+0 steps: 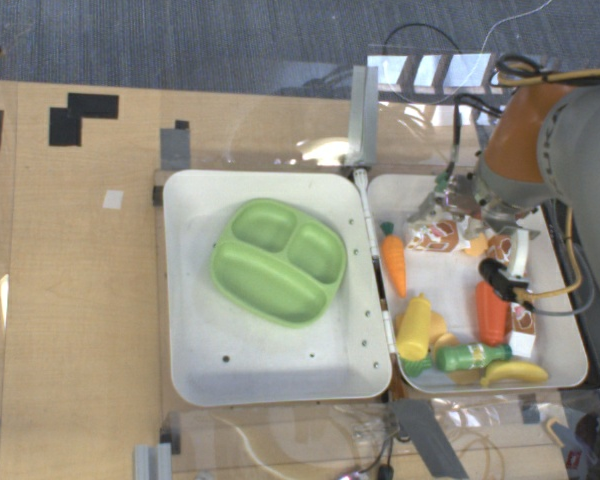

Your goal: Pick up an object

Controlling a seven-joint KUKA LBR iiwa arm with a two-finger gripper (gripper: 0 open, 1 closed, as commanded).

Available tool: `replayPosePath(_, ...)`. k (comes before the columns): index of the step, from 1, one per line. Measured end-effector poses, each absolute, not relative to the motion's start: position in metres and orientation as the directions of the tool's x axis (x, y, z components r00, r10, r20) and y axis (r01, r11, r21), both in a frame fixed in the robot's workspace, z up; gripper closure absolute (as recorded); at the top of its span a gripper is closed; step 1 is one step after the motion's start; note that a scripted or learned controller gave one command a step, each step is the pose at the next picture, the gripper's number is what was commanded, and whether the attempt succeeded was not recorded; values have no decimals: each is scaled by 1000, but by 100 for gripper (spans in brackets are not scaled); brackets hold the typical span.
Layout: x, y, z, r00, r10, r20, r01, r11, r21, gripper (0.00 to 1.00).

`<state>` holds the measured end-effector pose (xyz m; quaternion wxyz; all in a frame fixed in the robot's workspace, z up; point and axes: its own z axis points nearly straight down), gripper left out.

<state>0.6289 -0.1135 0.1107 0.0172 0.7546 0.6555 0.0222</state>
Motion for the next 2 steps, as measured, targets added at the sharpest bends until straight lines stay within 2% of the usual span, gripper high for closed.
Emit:
replayPosePath(1,638,-116,110,245,969,11,968,-246,46,0)
replayPosePath(2,682,-124,109,71,997,-3,996,-71,46,0)
